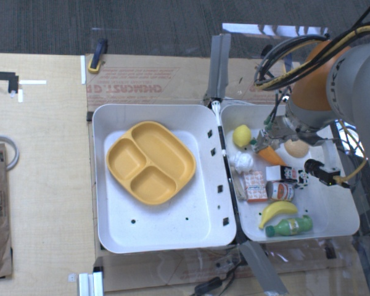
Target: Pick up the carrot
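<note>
The carrot (271, 155) is an orange wedge lying in the right bin (351, 217), near its upper middle. My gripper (264, 142) hangs directly over the carrot's upper left end, down low in the bin, and the wrist above it hides part of the carrot. A yellow lemon (242, 135) sits just left of the gripper. A pale beige round object (296, 148) lies just to its right.
The right bin also holds a white crumpled item (241, 161), a red-and-white packet (254, 186), a small can (281, 191), a banana (277, 210) and a green bottle (288, 226). A yellow divided plate (151, 162) lies in the left bin (111, 227).
</note>
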### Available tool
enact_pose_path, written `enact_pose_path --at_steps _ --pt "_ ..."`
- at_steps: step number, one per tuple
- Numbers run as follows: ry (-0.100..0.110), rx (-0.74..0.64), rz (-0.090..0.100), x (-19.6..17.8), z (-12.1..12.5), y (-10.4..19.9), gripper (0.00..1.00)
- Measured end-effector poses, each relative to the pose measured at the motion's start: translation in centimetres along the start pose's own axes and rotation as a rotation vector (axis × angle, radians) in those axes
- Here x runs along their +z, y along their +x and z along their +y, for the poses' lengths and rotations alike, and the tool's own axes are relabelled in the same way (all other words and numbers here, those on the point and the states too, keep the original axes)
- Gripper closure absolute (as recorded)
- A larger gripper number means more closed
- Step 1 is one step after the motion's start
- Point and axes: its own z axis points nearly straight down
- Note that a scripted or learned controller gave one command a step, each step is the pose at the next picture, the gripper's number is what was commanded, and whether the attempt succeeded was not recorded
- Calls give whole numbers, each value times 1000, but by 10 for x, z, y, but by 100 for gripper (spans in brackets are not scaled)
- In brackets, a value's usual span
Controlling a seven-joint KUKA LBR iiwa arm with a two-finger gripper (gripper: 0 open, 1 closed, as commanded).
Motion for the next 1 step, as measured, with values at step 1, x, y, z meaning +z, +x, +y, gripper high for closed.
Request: enact_pose_path --at_steps 1 --pt "-5 -54 0 -62 33 8 100"
